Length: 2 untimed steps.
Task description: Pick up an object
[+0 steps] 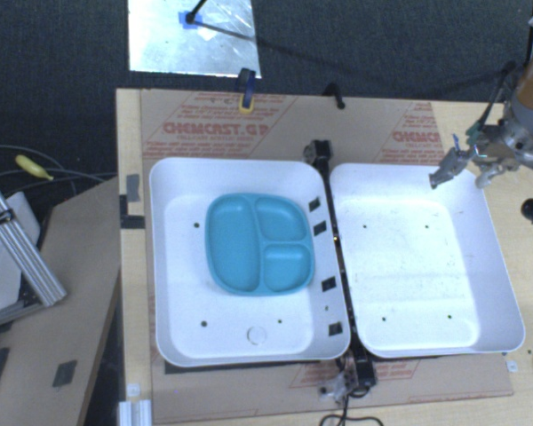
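Two shallow white bins are sitting side by side on the bench. Lying flat in the middle of the left bin (173, 238) is a blue divided plate (258, 243), the only thing to pick up, resting free of the walls and so likely open to a grasp from above. Hovering over the far right corner of the right bin (493, 264), well apart from the plate, the gripper (466, 169) is showing its fingers (444, 172) spread open, holding nothing.
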{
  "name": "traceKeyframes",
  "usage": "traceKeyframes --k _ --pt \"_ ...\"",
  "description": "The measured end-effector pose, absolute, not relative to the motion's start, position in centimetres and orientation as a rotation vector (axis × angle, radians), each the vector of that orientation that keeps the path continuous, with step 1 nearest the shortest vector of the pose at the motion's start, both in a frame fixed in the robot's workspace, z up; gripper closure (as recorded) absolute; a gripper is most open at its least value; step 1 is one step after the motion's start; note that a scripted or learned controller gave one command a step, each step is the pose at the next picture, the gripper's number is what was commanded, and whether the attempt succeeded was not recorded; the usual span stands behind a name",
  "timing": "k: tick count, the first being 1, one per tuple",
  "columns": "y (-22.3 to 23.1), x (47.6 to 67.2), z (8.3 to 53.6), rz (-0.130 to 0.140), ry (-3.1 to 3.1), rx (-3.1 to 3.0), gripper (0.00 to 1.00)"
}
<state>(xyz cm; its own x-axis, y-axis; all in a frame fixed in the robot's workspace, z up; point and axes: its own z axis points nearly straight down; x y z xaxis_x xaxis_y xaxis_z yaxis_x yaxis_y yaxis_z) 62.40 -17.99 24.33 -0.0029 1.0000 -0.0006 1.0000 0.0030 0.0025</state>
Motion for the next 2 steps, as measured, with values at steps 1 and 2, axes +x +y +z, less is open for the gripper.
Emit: traceKeyframes --k 1,2 --pt "-20.8 57.7 9.8 -0.01 2.225 2.231 0.0" --pt "-20.5 67.3 8.6 0.003 2.227 2.211 0.0"
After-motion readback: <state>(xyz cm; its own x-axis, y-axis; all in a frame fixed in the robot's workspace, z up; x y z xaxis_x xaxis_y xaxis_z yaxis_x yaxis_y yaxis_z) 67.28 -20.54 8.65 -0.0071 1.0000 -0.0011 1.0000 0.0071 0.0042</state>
